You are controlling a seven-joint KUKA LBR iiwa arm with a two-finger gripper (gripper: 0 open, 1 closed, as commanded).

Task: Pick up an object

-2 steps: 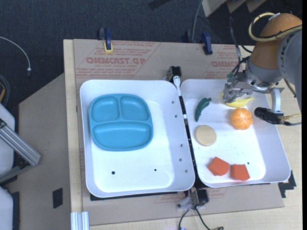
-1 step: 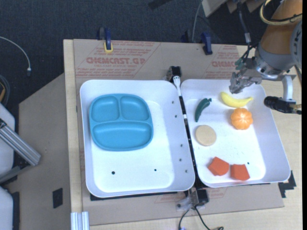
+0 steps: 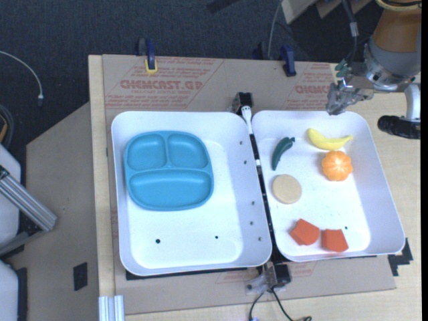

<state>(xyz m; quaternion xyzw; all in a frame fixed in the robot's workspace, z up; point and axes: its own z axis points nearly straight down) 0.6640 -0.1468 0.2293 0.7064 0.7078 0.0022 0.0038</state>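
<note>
Toy food lies in the right bin (image 3: 381, 199): a banana (image 3: 329, 139), an orange (image 3: 336, 166), a green pepper (image 3: 281, 152), a round cookie (image 3: 287, 188) and two red blocks (image 3: 319, 236). The gripper (image 3: 339, 103) hangs over the far rim, holding nothing. The left bin (image 3: 180, 246) holds a blue plate (image 3: 168, 170).

printed in faded red across the far strip of the brown cardboard sheet (image 3: 200, 79) under the two white bins: "chemcast g.p", readable left of centre, upside-down lines of smaller red print beneath it too small to make out. repeated in part at the right near the far corner, again red, mostly cut off. nothing else legible.
</note>
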